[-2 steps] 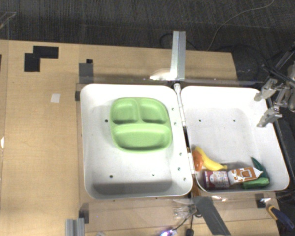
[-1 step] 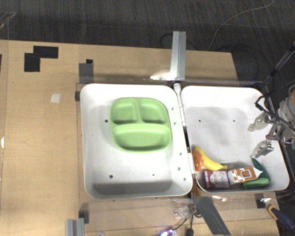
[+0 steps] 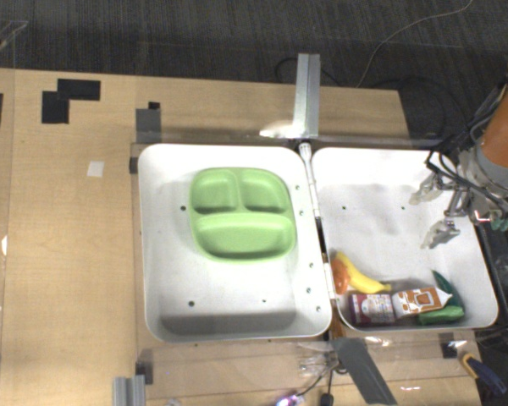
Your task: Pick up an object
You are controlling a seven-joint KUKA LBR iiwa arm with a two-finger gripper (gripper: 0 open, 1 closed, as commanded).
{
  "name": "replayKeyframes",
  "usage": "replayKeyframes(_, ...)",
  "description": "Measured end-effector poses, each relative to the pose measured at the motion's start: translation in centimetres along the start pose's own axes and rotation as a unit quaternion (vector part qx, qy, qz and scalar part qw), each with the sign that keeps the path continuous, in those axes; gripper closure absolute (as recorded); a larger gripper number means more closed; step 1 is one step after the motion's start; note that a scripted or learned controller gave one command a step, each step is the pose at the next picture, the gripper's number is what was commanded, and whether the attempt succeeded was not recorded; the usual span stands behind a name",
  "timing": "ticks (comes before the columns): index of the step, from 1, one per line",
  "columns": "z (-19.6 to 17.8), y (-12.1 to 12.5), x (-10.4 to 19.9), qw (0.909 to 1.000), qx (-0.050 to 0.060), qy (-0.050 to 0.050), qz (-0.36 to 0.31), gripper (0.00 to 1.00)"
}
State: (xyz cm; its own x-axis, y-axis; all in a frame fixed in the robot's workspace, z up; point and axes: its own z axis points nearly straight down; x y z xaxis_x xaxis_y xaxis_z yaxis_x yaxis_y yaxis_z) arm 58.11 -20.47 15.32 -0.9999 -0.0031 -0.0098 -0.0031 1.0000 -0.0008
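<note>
The pincer [image 3: 433,211] hangs at the right of the frame over the right bin [image 3: 381,184], its two fingers spread apart with nothing between them and touching nothing. Along that bin's lower edge lie a banana [image 3: 357,277], a bottle [image 3: 398,304] (brown and white label) and a green item [image 3: 447,301], packed close together. A green divided plate [image 3: 241,211] sits in the left bin [image 3: 165,252].

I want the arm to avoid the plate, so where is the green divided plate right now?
The green plate lies in the left bin, toward its upper middle, apart from the gripper over the right bin.
</note>
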Motion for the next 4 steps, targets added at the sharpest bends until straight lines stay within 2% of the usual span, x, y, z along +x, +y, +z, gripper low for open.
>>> replayKeyframes(1, 4.7, 0.0, 0.3, 0.9916, 0.0, 0.001, -0.13, 0.0)
replayKeyframes(2, 3.3, 0.1, -0.1, 0.9918, 0.0, -0.005, -0.128, 1.0)
replayKeyframes(3, -3.9, 2.8, 3.3, 0.9891, 0.0, 0.0, -0.147, 1.0)
replayKeyframes(4, -6.8, 5.6, 8.0, 0.9958, 0.0, 0.001, -0.092, 1.0)
